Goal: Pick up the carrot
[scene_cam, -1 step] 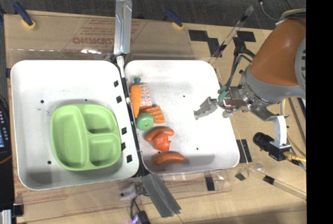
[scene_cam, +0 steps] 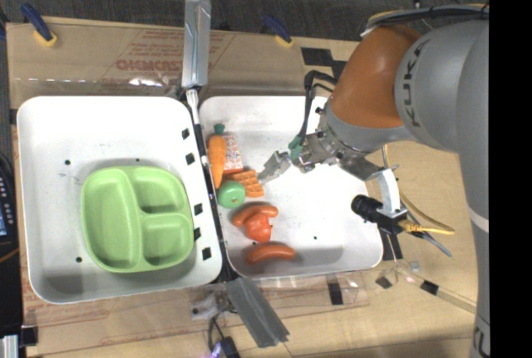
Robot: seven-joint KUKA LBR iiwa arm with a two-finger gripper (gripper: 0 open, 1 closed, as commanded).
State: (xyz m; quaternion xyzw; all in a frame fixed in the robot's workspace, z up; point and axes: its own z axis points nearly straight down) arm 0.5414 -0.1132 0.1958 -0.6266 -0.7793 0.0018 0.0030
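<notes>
The carrot [scene_cam: 216, 159], orange with a small green top, lies lengthwise against the left wall of the right bin [scene_cam: 349, 252]. My gripper [scene_cam: 270, 169] reaches in from the right and points down-left. Its tip hangs over the orange ridged piece [scene_cam: 249, 183], a short way right of the carrot's lower end. I see nothing held in the gripper.
Beside the carrot lie a small printed packet [scene_cam: 233, 153], a green round item [scene_cam: 231, 196], a red-orange pepper-like toy [scene_cam: 256, 220] and a red sausage shape [scene_cam: 268, 252]. The left bin [scene_cam: 41, 140] holds a green divided plate [scene_cam: 137, 219]. The divider wall [scene_cam: 199, 182] runs close to the carrot.
</notes>
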